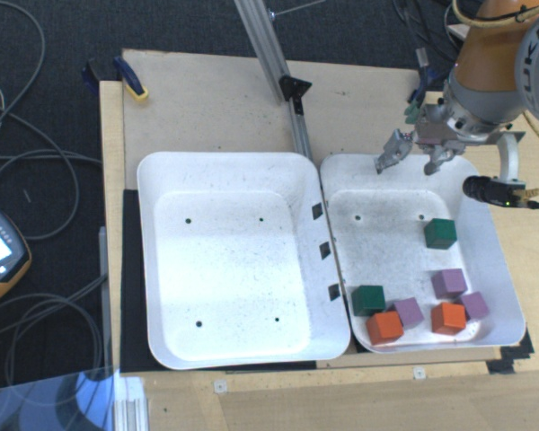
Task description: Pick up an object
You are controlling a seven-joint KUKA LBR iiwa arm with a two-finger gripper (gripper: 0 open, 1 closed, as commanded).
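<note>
The right bin holds several small blocks. A green block lies alone near its right wall. Along the near end sit another green block, two orange blocks and three purple blocks. My gripper hangs over the far edge of the right bin, above and behind the blocks. Its two fingers are spread apart with nothing between them.
The left bin lies beside the right one, separated by a ridge with black clips. A slanted metal pole rises behind the bins. A blue and yellow clamp sits at the bench's far left corner. Cables lie on the floor at left.
</note>
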